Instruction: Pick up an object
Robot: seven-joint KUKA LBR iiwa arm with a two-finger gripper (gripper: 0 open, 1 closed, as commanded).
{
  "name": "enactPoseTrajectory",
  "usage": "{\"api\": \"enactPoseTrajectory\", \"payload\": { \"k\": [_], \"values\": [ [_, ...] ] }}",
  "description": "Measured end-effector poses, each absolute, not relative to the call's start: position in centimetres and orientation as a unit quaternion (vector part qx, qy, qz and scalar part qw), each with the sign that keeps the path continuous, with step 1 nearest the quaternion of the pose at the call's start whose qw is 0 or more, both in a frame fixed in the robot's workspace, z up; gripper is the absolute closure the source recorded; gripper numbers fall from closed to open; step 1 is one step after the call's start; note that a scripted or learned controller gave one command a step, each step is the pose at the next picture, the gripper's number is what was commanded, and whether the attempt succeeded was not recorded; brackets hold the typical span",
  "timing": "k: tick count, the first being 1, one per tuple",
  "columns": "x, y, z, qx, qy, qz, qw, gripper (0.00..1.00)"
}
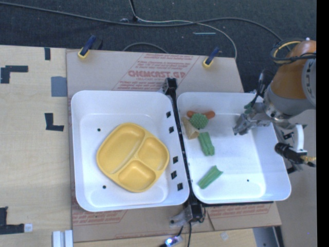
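The camera view shows, in the left bin [82, 138], a yellow divided plate [132, 156] lying a little turned. In the right bin [267, 189], near its left wall, there is a green broccoli piece [199, 120] with a small orange carrot [201, 114] behind it, then a green ridged piece [206, 143] just below, and another green piece [209, 177] lower, apart from the others. The gripper [241, 128] is over the upper right part of this bin, well apart from these objects, with nothing between the fingers; I cannot tell if it is opened or closed.

Even, soft light; faint shadows, slightly blurry, low-res pic.
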State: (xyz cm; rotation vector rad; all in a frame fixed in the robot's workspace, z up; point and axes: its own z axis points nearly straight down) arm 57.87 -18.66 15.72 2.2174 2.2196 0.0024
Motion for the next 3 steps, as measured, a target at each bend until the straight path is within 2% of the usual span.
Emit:
{"api": "enactPoseTrajectory", "payload": {
  "k": [2,3],
  "values": [
    [58.3,-20.1,27.8,0.707,0.708,0.0007,0.002,1.00],
    [57.5,-14.0,26.3,0.705,0.709,-0.0005,-0.001,1.00]
  ]
}}
